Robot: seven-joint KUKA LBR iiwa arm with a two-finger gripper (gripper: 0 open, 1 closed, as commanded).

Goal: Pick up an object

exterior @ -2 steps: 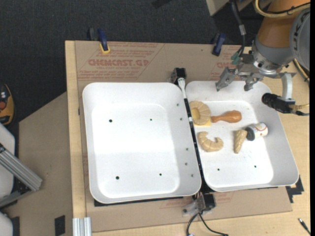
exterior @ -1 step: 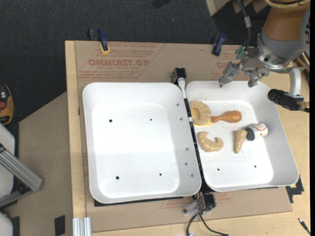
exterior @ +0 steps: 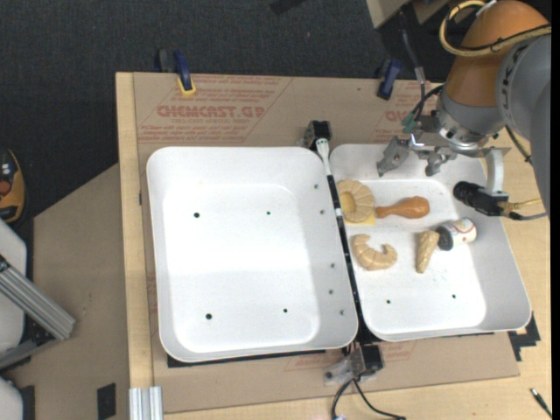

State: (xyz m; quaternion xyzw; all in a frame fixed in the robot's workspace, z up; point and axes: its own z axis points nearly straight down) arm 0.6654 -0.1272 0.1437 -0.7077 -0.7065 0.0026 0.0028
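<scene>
Brush point(exterior: 378, 206) in rt bin point(exterior: 490, 309)

A robot lab, brown board bench point(exterior: 262, 94) held by blue clamps point(exterior: 184, 70), two white bins point(exterior: 236, 252), dark carpet floor point(exterior: 79, 24), loose wires point(exterior: 367, 401), metal frame bars point(exterior: 31, 304)

The grey arm is reaching in from the right, its orange band point(exterior: 490, 46) sitting high at the upper right above the wrist. The wrist is pointing downward and leftward, carrying the claw point(exterior: 413, 157) low. The two fingers point(exterior: 391, 158) are spreading apart, one angling left and the other right, with nothing lying between them.
</scene>
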